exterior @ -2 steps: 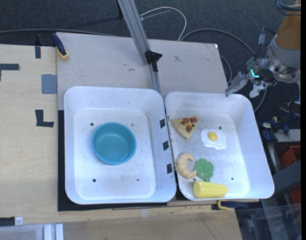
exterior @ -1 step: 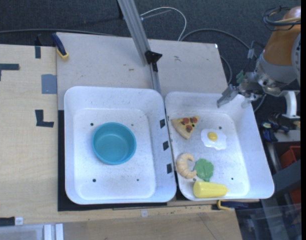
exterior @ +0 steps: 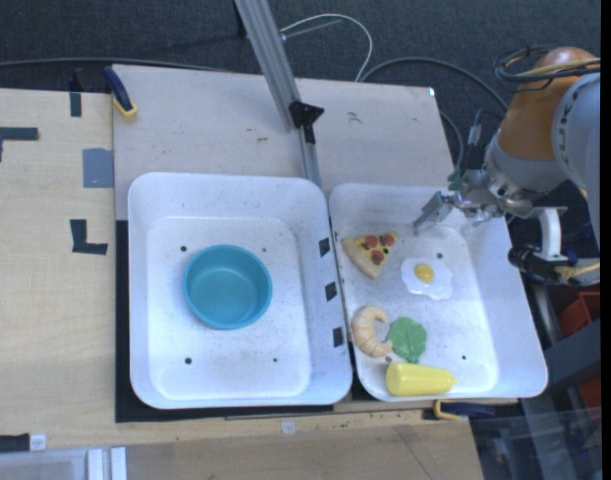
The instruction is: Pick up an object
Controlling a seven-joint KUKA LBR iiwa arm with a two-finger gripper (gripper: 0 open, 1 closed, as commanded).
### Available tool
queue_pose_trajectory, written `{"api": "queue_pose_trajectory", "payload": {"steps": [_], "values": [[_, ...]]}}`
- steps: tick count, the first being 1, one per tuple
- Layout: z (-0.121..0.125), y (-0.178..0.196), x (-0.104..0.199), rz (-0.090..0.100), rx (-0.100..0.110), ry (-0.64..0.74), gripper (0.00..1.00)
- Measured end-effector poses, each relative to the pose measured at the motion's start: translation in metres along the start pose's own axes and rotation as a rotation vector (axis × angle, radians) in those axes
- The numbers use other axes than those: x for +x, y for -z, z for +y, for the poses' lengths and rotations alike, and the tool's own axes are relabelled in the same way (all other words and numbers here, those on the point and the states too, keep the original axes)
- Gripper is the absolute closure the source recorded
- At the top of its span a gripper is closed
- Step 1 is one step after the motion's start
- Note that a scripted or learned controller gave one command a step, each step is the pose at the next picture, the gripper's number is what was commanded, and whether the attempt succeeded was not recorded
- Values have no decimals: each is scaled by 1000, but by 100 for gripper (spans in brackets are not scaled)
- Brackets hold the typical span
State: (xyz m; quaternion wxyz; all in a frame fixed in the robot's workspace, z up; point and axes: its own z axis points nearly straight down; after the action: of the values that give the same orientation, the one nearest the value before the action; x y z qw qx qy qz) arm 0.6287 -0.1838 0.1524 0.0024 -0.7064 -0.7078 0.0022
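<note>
The right bin [exterior: 505, 363] holds several toy foods: a pizza slice [exterior: 371, 251], a fried egg [exterior: 426, 276], a croissant [exterior: 371, 330], a green leafy piece [exterior: 408, 338] and a yellow piece [exterior: 418, 378]. My gripper [exterior: 451, 216] hangs over the bin's far right corner, up and to the right of the egg and pizza slice. It is open, with nothing between its fingers. One grey finger [exterior: 428, 215] slants down to the left. The arm comes in from the right, with its orange band [exterior: 533, 118] above the wrist.
A blue bowl [exterior: 228, 286] sits in the left bin [exterior: 155, 368]. A grey metal post [exterior: 275, 58] rises from between the bins at the back. Cables loop behind the bench, and a yellow and blue clamp [exterior: 120, 93] lies at the far left.
</note>
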Motion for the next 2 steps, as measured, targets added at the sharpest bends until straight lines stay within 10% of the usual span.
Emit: {"api": "queue_pose_trajectory", "payload": {"steps": [1, 2], "values": [[2, -45, -4, -1, -1, 0, 0], [3, -33, -3, -1, -4, 2, 100]]}}
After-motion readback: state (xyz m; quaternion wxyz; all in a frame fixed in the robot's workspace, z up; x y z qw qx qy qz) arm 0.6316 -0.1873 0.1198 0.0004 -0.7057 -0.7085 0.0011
